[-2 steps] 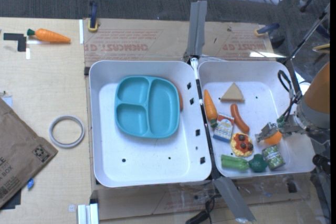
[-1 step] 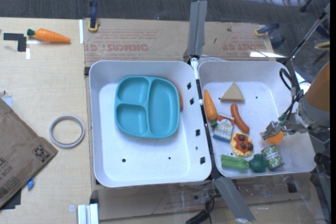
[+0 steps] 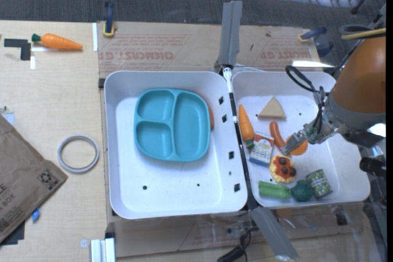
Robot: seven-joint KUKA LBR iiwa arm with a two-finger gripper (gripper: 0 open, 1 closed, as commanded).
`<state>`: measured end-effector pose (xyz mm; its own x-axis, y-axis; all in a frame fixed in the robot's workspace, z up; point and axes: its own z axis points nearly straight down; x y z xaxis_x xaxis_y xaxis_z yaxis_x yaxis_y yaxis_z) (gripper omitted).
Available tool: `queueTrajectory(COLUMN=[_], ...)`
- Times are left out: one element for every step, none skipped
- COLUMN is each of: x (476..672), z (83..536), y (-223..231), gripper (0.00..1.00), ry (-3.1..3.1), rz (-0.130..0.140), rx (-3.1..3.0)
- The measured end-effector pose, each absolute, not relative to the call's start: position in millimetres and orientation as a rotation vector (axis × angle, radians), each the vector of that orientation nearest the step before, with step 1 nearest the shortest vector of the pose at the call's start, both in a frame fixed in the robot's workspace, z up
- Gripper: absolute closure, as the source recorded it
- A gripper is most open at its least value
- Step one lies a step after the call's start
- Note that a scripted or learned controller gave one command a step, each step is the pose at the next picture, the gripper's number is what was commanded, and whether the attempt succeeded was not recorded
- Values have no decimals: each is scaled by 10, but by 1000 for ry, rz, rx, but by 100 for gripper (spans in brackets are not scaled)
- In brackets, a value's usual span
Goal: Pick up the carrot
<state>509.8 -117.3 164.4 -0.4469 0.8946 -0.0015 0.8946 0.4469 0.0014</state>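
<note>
A carrot (image 3: pixel 245 123) with a green top lies in the right bin (image 3: pixel 344 193) along its left wall, pointing toward the front. A second carrot (image 3: pixel 56 42) lies outside the bins on the bench at the far left. My gripper (image 3: pixel 299 141) hangs low over the middle of the right bin, well to the right of the bin's carrot and apart from it. A small rounded orange object (image 3: pixel 297 146) sits right at its tip; whether it is gripped is unclear.
Around the gripper lie a red sausage (image 3: pixel 277 134), a bread wedge (image 3: pixel 272 108), a small carton (image 3: pixel 261 151), a pizza slice (image 3: pixel 282 169), green vegetables (image 3: pixel 274 190) and a can (image 3: pixel 319 183). The left bin (image 3: pixel 123 193) holds a blue divided plate (image 3: pixel 172 125). A tape ring (image 3: pixel 78 153) rests on the bench.
</note>
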Motion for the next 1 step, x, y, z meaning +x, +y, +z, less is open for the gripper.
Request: queueTrajectory(x=[4933], z=[2370], y=[-681], gripper=[100], ry=[2802], rz=[0], rx=[1418])
